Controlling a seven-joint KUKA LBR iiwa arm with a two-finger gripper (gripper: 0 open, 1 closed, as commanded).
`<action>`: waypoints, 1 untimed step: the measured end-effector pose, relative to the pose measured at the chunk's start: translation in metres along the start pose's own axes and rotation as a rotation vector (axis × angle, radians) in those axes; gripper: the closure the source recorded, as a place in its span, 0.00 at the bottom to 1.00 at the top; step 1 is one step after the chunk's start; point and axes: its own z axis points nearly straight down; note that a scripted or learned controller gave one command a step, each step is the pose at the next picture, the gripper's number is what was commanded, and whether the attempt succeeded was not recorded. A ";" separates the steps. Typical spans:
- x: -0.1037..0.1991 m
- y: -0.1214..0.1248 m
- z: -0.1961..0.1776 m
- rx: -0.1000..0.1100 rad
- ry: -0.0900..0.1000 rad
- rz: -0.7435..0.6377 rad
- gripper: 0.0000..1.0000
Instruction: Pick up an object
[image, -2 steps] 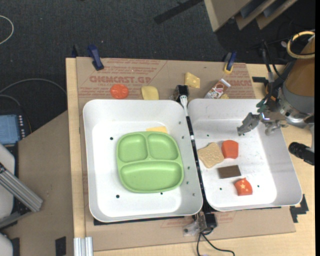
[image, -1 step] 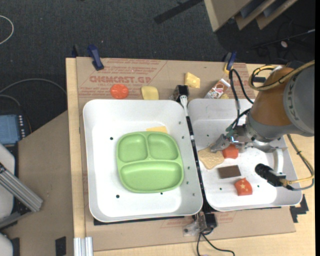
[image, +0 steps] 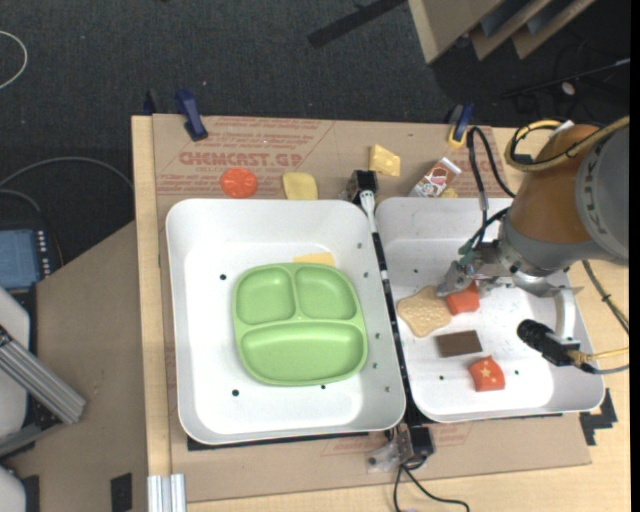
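Left white shallow bin (image: 190, 330) carries a green three-compartment plastic plate (image: 298, 324) at its centre, a pale yellow flat piece (image: 314, 259) touching the plate's far edge. Right white shallow bin (image: 420, 222) carries a tan toast-shaped slice (image: 425, 312) near its left edge, a brown rectangular block (image: 459, 344), and an orange-red cube (image: 487, 374) towards its near edge. Grey two-finger gripper (image: 463, 283) sits low at a small orange-red block (image: 462, 301) just right of the slice; grip and finger spread cannot be told.

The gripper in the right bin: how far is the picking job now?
Done: the gripper has reached the right bin and sits at the orange block. In hand: nothing visibly lifted. Left: grasping and raising an object; cracker, brown block and red piece lie on the floor.
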 end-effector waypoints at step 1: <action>0.083 0.009 -0.092 -0.001 0.003 -0.011 1.00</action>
